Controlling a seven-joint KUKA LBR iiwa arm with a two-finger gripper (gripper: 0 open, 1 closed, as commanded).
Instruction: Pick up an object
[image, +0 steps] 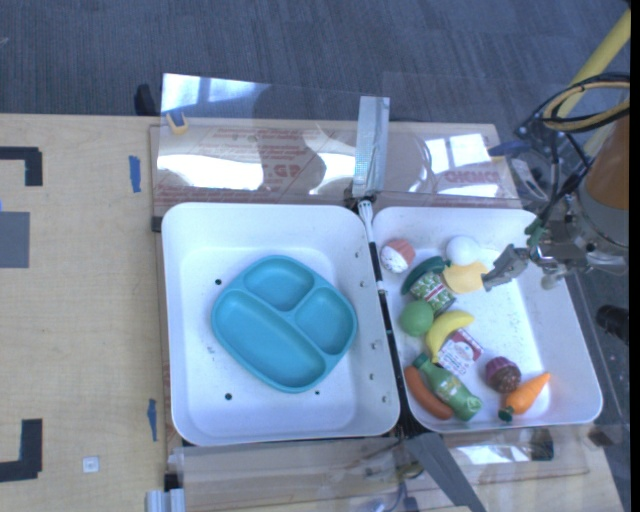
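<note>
Two shallow white bins side by side on wooden worktop (80, 300). Left bin (190, 240) holding a teal divided plate (284, 321) with three compartments, lying flat near bin centre, tilted diagonally in view. Right bin (565, 350) holding a cluster of toy food items, mostly toward its left half and front edge. At upper left of cluster: small white-and-red item (396, 255), close to the divider between bins. Just right of it: dark green can with label (429, 284). Further right: white egg-like ball (462, 247), touching or just above a yellow block (464, 277). Below can: green round fruit (417, 319), beside yellow banana (447, 329). Red-and-white packet (462, 352) just under banana. At front: orange-red sausage-shaped item (425, 393) alongside green bottle (452, 391), the two touching. Dark red round item (502, 374) to the right, orange carrot (527, 392) near front right corner. End effector (497, 273) reaching in from right, low over upper part of right bin, tip just beside yellow block; finger state not resolvable, cannot tell whether anything pinched. Clear plastic sheet (260, 160) along far side of bins
</note>
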